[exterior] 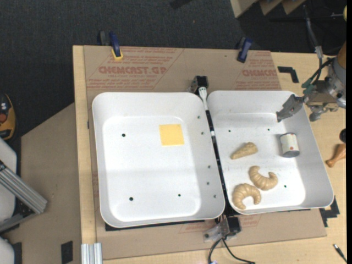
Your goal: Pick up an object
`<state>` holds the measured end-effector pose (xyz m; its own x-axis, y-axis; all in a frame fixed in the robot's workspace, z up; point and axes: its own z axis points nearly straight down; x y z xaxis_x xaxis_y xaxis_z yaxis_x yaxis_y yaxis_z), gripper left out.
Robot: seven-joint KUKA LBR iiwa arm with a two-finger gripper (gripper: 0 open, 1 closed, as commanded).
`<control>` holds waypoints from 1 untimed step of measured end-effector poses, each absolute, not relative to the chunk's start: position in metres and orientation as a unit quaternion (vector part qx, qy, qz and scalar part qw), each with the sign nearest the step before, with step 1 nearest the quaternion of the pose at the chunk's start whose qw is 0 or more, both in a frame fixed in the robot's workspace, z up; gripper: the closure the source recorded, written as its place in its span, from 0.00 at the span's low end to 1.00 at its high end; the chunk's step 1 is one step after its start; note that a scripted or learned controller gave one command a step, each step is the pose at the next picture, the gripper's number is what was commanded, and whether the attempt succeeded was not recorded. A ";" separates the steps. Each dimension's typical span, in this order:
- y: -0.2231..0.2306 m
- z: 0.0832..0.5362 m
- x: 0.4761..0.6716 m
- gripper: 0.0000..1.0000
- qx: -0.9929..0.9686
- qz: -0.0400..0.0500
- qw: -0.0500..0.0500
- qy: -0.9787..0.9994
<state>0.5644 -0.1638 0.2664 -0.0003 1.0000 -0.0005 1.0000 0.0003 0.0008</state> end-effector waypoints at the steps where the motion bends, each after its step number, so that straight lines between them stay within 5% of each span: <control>1: -0.164 0.277 0.565 1.00 0.707 0.001 0.002 0.707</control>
<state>0.5650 -0.1638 0.2774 -0.0010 1.0000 -0.0018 1.0000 0.0010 0.0041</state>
